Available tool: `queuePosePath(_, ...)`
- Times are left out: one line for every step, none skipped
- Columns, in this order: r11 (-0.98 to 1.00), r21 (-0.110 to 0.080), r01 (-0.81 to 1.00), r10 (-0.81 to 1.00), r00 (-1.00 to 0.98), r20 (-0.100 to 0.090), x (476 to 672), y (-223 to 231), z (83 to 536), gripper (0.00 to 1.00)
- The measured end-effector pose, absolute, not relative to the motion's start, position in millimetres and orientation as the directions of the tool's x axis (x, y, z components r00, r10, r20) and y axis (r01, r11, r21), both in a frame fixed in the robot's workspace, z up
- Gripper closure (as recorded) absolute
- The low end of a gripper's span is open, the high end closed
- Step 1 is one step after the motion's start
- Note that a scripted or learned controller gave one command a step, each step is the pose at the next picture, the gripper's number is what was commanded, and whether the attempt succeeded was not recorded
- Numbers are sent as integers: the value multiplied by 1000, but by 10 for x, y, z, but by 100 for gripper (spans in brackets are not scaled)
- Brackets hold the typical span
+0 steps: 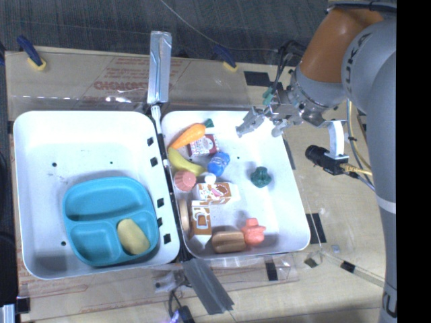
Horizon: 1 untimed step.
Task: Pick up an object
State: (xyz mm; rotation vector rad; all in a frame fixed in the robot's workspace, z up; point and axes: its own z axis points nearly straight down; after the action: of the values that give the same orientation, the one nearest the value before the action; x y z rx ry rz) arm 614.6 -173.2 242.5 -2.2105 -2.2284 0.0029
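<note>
1. The tool (261, 121) hangs over the upper right corner of the right bin (302, 214), its two fingers spread apart with nothing between them.
2. No single task thing is marked out; the nearest loose item is a small dark green toy (260, 176), lying alone on the bin floor below the tool and apart from it.
3. Left of the tool, along the bin's left side, lie a carrot (188, 135), a banana (182, 161), a blue bottle (218, 162) and a small carton (217, 193).
4. At the bin's near edge sit a brown bun (227, 240) and a pink toy (253, 231), well apart from the tool.
5. The left bin (40, 140) holds a blue divided tray (101, 204) with a yellow potato-like lump (133, 236) in one compartment.
</note>
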Motion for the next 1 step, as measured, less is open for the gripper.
queuePosePath(55,-13,998,998,-55,3,6530,-1253,1345,0)
